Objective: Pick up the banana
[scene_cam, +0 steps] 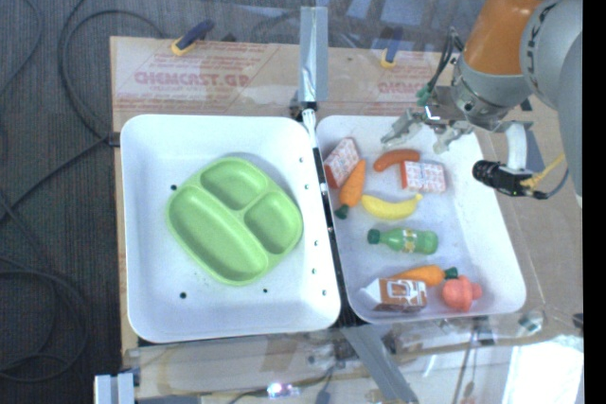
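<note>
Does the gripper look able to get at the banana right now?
Probably yes. The gripper hovers open above the right bin, and the banana lies uncovered, though a sausage and carrot crowd close.

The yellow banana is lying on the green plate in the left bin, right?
No. The banana is yellow, but the camera view shows it in the right bin, between the carrot and the green bottle. The green plate sits in the left bin.

We see a green tray [235, 220] in the left bin [142, 203]; a bottle [405, 241], carrots and packets fill the right bin [492, 241].
</note>
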